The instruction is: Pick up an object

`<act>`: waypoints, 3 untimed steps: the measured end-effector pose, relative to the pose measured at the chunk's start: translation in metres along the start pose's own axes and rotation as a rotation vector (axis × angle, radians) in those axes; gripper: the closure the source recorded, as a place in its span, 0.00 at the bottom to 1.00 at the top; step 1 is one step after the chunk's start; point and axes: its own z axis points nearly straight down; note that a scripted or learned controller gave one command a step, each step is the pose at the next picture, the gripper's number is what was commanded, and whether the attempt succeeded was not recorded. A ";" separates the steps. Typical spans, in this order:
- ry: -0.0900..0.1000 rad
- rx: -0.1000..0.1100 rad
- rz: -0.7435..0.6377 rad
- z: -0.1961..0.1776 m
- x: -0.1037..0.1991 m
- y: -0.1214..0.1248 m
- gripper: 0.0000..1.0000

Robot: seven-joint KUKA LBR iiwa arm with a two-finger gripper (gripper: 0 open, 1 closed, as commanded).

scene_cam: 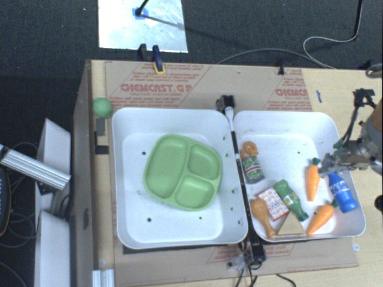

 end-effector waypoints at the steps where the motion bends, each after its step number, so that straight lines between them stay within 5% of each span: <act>1: 0.001 0.000 0.000 0.000 0.000 0.000 0.00; 2: 0.001 -0.001 0.001 0.167 -0.007 0.000 0.00; 3: 0.001 -0.002 0.000 0.157 -0.006 0.001 1.00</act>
